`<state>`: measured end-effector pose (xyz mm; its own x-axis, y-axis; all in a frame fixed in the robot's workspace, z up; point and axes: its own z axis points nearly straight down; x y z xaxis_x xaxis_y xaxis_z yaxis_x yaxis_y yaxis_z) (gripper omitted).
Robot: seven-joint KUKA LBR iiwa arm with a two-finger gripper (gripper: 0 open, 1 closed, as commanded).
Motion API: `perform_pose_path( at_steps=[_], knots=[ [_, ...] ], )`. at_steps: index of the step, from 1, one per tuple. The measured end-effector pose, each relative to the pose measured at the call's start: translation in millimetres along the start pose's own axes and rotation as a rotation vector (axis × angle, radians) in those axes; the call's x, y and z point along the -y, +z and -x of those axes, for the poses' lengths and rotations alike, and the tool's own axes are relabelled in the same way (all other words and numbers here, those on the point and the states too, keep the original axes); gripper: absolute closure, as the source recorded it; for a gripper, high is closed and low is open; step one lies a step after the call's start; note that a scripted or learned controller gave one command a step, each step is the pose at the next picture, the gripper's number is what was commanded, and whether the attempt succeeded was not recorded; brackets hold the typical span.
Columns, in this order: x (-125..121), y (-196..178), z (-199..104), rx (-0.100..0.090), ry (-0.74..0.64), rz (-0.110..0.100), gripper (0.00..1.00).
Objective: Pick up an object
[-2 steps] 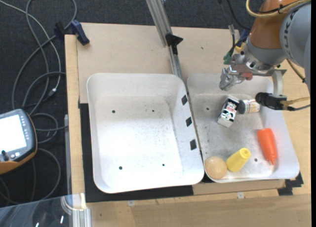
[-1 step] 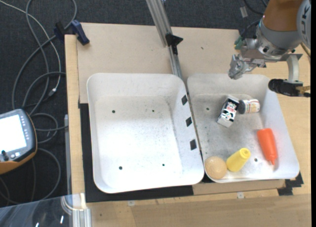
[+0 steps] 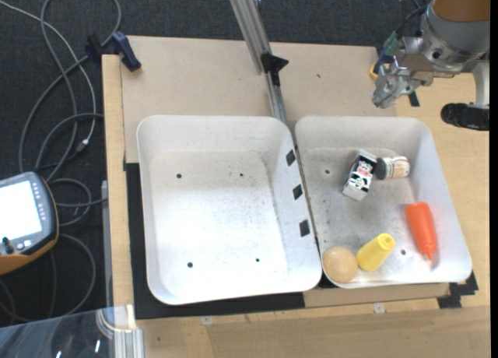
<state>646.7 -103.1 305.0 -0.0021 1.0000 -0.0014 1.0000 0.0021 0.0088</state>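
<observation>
Camera view looks down at a slant on two white bins set side by side on a bench. The left bin [image 3: 210, 208] sits at about nine o'clock from the centre; the right bin [image 3: 436, 162] at about three o'clock holds all the loose things. A small black-and-white carton [image 3: 359, 177] lies near the bin's middle, and a little bottle [image 3: 392, 167] rests touching it on its three o'clock side. The orange carrot [image 3: 422, 229] lies toward the bin's four o'clock edge, its long axis running roughly from twelve to six o'clock with the narrow tip pointing to about five o'clock. A yellow bottle [image 3: 375, 252] lies at six o'clock in the bin, its long axis slanting from one o'clock down to seven, and a tan ball [image 3: 339, 264] sits just beside it at its eight o'clock end.

The gripper [image 3: 387, 84] hangs at the one o'clock corner of the scene, above the bench and outside the right bin's far rim, well apart from every object. Nothing is between its fingers; whether they are spread or pressed together cannot be told at this size. The arm seems parked high to leave the bin unobstructed, so the pick looks not yet begun. The carrot, lying free of its neighbours, seems the easiest target.
</observation>
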Motion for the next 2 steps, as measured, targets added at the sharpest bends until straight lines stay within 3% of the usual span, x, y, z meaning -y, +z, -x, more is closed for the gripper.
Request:
perform_pose_path(
  at_steps=[1, 2],
  knots=[
    [13, 19, -46, -0.004, -0.003, -0.014, 1.00],
    [33, 19, -93, -0.004, -0.003, -0.013, 1.00]
  ],
)
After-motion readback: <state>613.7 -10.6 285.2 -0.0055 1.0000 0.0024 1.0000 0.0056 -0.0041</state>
